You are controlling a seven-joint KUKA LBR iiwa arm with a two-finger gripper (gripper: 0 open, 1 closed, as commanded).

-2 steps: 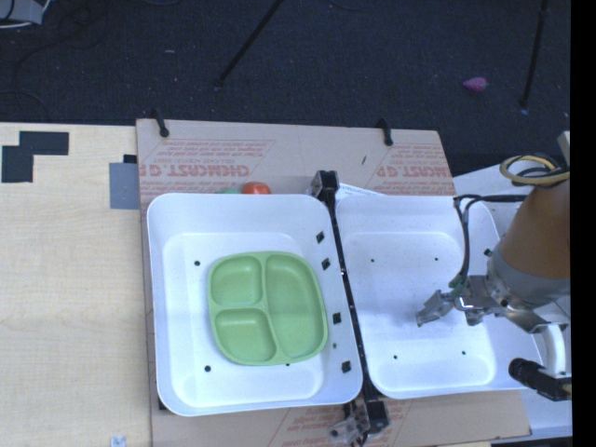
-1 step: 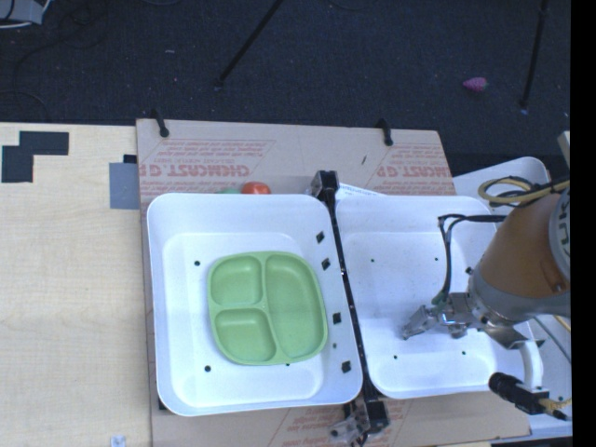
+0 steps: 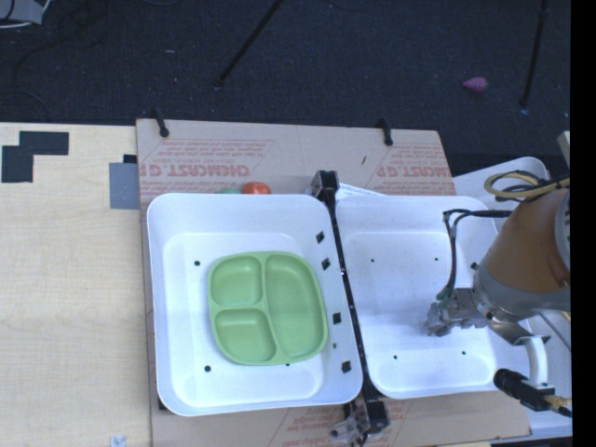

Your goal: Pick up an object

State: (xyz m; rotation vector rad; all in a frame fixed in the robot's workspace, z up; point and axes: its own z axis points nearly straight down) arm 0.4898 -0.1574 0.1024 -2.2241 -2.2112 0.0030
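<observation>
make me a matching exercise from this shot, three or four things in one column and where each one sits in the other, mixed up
Things:
1. green divided plate
2. gripper
3. small red-orange object
4. pink object

Places:
A. on the dark floor beyond the bench
B. low over the floor of the right bin
C. on the cardboard just behind the left bin's far rim
D. lying flat in the left bin

Pairs: 1-D, 2-B, 3-C, 4-A
</observation>
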